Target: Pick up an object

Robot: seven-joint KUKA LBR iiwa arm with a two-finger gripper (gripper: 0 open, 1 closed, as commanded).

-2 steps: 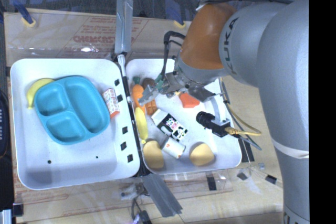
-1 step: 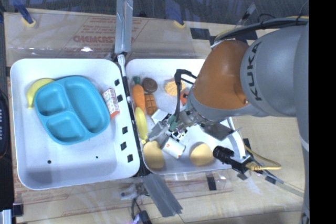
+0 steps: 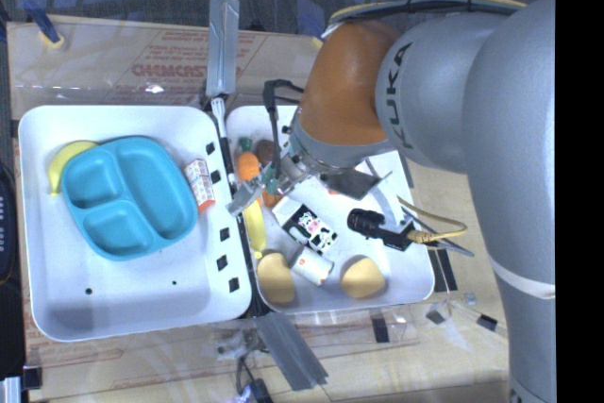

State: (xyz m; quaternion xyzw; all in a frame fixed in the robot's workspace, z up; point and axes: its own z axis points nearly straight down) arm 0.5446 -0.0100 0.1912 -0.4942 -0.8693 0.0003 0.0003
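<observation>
At the near edge of the right bin (image 3: 332, 306) lie two pale tan rounded lumps, one at the left corner (image 3: 273, 277) and one further right (image 3: 361, 277), with a short white tube with a red end (image 3: 312, 267) lying between them and close against the left one. Just behind the tube sits a small black-and-white patterned box (image 3: 310, 227), tilted. A yellow banana (image 3: 253, 225) lies along this bin's left wall, beside the box.

The left bin (image 3: 123, 297) is bare white in its near half. Further in, a blue divided plate (image 3: 127, 193) lies flat with a yellow curved thing (image 3: 66, 160) showing from under its far left edge. A small red-and-white packet (image 3: 198, 183) rests by the bin's right wall, just beside the plate.

The pincer (image 3: 262, 187) hangs low in the far left part of the right bin, just past the banana's far end and right by an orange round thing (image 3: 247, 167), with a brown thing (image 3: 266, 151) just behind that. Whether the pincer is released or clenched cannot be told, and nothing is seen held in it. Every loose thing lies in a bin.

The grey arm (image 3: 462, 61), with its orange band (image 3: 344, 90), covers the far right part of the right bin. Beyond both bins the counter (image 3: 123, 52) shows.
</observation>
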